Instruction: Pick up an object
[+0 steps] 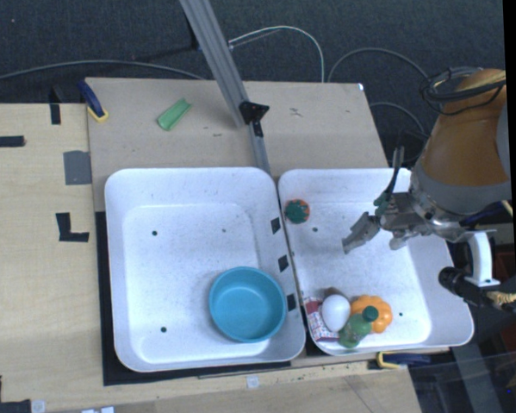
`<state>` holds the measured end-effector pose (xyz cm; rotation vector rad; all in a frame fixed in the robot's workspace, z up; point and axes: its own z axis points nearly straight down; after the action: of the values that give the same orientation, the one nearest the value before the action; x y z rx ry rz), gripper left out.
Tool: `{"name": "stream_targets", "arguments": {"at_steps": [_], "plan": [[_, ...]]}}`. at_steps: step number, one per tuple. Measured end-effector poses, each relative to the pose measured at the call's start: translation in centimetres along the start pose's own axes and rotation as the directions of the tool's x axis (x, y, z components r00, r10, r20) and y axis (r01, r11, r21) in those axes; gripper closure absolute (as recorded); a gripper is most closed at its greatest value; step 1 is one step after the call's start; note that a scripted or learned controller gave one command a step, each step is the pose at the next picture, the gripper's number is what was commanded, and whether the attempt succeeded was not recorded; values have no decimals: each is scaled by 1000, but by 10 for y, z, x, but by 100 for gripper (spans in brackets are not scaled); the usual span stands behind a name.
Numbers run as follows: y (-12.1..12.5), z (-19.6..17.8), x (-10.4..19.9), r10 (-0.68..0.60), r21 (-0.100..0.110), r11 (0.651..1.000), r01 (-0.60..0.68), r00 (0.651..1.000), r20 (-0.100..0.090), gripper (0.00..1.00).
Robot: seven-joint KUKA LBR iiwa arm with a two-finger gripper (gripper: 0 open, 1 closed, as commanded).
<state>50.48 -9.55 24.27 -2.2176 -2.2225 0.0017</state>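
Jaws stood open and held nothing on the gripper (376,236), poised over the right bin (416,266) — the nearest pick, a small ball (297,211), lay to its left by the bin's left wall, with a cluster (350,315) near the front edge.

R bin (433,261) mid open, clutter (350,316) near edge

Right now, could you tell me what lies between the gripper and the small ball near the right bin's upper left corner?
In the camera view, only bare white floor of the right bin lies between the gripper and the small ball.
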Motion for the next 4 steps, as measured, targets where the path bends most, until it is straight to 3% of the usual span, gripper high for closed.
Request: {"name": "stream_targets", "arguments": {"at_steps": [1,4], "plan": [[0,0,0,0,0,1000,0,1000,0,0],[-1,152,6,1,3,1000,-1,1000,0,0]]}}
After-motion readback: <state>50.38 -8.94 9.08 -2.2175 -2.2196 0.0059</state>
